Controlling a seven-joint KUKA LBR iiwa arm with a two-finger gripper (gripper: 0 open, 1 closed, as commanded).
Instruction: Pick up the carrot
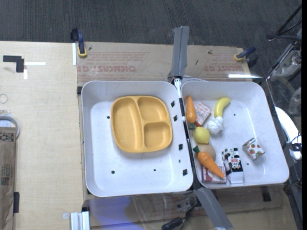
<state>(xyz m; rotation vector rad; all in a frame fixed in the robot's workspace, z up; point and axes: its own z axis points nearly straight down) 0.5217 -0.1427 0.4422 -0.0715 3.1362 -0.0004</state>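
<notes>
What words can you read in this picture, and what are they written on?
"CHEMCO7 GE": red print, upside down, on the left part of the cardboard sheet behind the bins; the last letters are uncertain.
Similar red print on the cardboard's right part: too blurred to read.
Small cartons in the right bin, the cow-patterned carton and the red-and-white carton: print too small to read.

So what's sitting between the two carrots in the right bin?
In the camera view, a lemon lies between the upper carrot and the lower carrot, with a pale round item just below it.
</notes>
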